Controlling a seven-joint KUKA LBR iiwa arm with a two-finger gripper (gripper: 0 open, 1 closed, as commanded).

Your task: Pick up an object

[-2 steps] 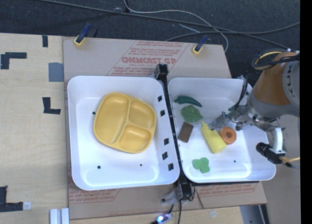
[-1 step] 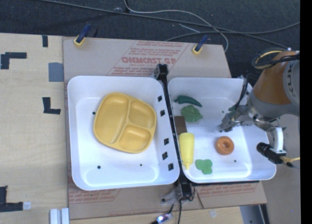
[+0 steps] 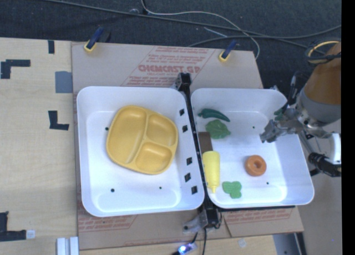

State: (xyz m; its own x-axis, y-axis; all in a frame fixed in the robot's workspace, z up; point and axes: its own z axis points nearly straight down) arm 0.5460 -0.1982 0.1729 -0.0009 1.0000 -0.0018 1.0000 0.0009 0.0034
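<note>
step: approach, nothing lifted | gripper (image 3: 270, 132) at right bin (image 3: 294, 193) far rim, jaws state cannot tell | orange ring (image 3: 255, 166) near, below-left of gripper | next: descend over ring, then close

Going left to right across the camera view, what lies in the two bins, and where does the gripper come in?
yellow divided plate → yellow corn cob → green broccoli piece → orange donut → gripper. I left out the green pepper and leafy piece at the right bin's upper left: they overlap the corn's span.
</note>
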